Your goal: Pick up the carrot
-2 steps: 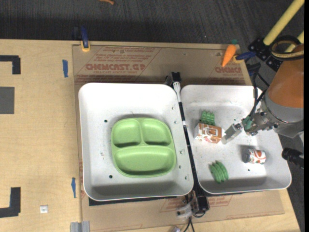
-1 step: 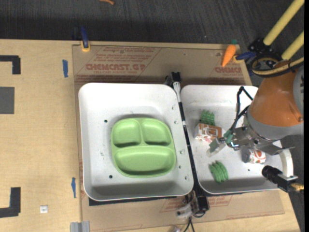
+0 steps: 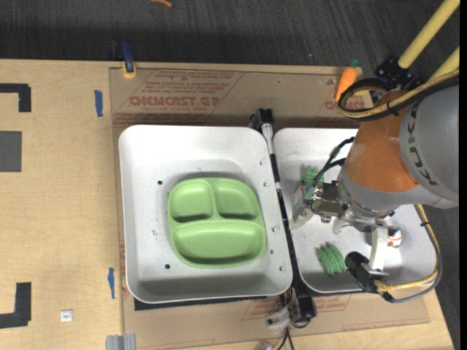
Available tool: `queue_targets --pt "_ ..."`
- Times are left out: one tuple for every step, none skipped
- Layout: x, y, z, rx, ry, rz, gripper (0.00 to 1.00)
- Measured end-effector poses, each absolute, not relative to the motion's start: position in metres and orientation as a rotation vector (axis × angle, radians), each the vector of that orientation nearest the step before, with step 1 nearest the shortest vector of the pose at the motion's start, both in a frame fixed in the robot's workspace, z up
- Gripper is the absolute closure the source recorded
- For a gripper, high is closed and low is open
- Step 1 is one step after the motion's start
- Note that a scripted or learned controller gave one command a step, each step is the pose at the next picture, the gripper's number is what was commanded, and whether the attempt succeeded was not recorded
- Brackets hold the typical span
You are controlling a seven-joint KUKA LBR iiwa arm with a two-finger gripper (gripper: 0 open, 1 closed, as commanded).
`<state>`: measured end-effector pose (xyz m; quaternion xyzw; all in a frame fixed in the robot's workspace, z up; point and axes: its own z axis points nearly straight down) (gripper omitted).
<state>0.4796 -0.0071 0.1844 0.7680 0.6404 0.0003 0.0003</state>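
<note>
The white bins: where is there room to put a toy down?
In the left bin, bare white floor rings the green divided plate, widest along the far side. The plate's three compartments are bare too. The right bin is crowded: the arm hangs over it, with green leafy toys near its front.

Both white bins look like smooth moulded plastic with a faint sheen, the left bin (image 3: 139, 195) and the right bin (image 3: 292, 148) beside it. In the left bin, the green divided plate (image 3: 216, 220) is matt plastic. Under the bins, the printed cardboard sheet (image 3: 182, 97) is dull brown paperboard. Above the right bin, the arm's orange band (image 3: 376, 159) looks smooth and satin.
</note>
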Motion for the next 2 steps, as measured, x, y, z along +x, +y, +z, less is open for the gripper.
queue_targets --pt "0.512 -0.068 0.201 2.433 1.987 0.000 0.00" --pt "0.479 0.010 0.246 2.460 1.954 0.000 0.00"
